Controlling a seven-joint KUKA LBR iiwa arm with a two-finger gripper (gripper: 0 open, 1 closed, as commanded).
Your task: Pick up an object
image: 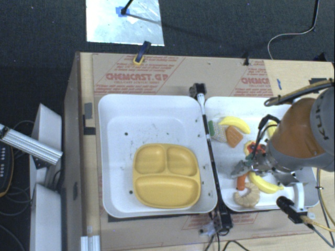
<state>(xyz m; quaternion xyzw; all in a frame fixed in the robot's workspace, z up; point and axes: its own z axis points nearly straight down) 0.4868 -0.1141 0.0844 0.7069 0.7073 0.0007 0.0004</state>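
Two white bins (112, 140), one yellow tray (166, 175), two bananas (235, 123), end effector (250, 164) grip state cannot be told

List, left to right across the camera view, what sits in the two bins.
Yellow three-compartment plastic tray in the left white bin → yellow toy banana in the right white bin → grey arm with orange band.

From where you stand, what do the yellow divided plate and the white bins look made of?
The yellow divided plate looks like matte moulded plastic: even colour, rounded compartments, soft sheen. The white bins seem thin, smooth formed plastic with rounded corners and scuff marks, though coated metal isn't excluded.
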